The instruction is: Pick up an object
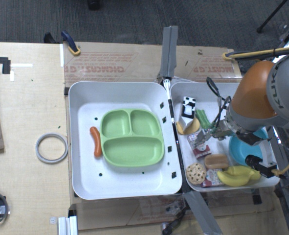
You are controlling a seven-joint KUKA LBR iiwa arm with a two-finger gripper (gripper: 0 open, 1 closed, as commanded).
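Gripper [213, 131] sits low in the right white bin [179, 151], over the clutter; can't tell its state. Nearest candidate: a crinkled clear-and-red wrapper packet [201, 145], touching or just below-left of the tool, long axis roughly diagonal. Tan sausage-shaped roll [216, 161] and yellow banana [236, 176] lie nearer the bin's front wall. Tight room: items crowd together, divider wall close on the left.

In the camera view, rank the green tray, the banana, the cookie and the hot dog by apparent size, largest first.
1. Green tray
2. Banana
3. Hot dog and cookie: too close to rank; the hot dog is longer, the cookie wider.
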